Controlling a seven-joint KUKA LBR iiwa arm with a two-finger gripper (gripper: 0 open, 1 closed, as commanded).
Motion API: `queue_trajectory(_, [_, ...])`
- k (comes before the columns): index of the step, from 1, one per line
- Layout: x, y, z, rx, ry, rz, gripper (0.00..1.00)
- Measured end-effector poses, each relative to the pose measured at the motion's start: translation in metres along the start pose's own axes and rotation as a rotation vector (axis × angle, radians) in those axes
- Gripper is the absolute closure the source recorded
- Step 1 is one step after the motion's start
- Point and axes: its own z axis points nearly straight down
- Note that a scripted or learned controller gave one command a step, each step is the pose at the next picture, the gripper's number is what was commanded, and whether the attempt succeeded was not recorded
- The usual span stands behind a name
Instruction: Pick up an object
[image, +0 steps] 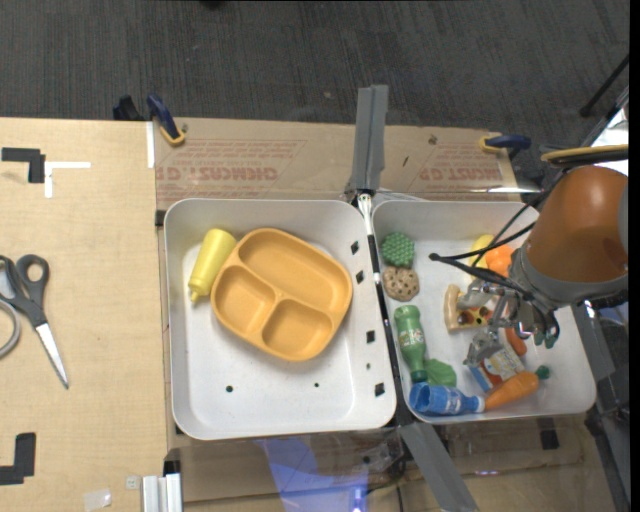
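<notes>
At the far left edge of the bench you see a pair of scissors with grey handles lying flat on the pale wood, well apart from both bins. Next comes the left bin, shallow and white with rounded corners. A smooth yellow mustard bottle lies near its upper left corner, touching the edge of an orange plastic divided plate that sits tilted across the bin's upper half.

Past the shared wall, the right bin is crowded. Along its left side you find a knobbly green round piece, then a speckled cookie just below it, then a green bottle lying lengthwise. Near the lower edge a blue bottle lies beside a toy carrot. A tan toast-like piece sits mid-bin, and a yellow item shows near the upper edge.

The gripper hangs over the clutter on the bin's right side, under the arm's orange band, with black cables crossing in front. You cannot tell how the jaws stand, nor whether anything is between them.
</notes>
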Motion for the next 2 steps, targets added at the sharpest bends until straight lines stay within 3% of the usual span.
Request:
queue_trajectory(1, [-0.044, 0.027, 0.001, -0.002, 0.002, 0.233, 0.00])
queue_trajectory(2, [-0.087, 0.050, 0.001, 0.001, 0.017, 0.270, 0.00])
